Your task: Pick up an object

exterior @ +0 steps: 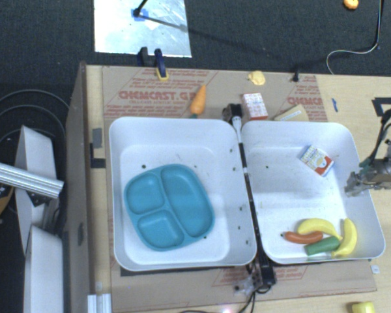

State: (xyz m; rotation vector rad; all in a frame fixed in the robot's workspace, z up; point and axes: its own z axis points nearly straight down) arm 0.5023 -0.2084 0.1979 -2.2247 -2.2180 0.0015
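Floor (39, 25): dark carpet, speckled. Silver reflective sheet (142, 18) lying on it beyond the tabletop. Tabletop (156, 90): pale wood covered with printed cardboard. Black cables (13, 116) looped at left, beside white panels (36, 175) and an aluminium rail (23, 178). White cord (371, 31) trailing at upper right. Light even, overhead.

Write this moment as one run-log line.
tool: at right bin right rim | held: nothing seen | bananas, hot dog: front corner | carton: back
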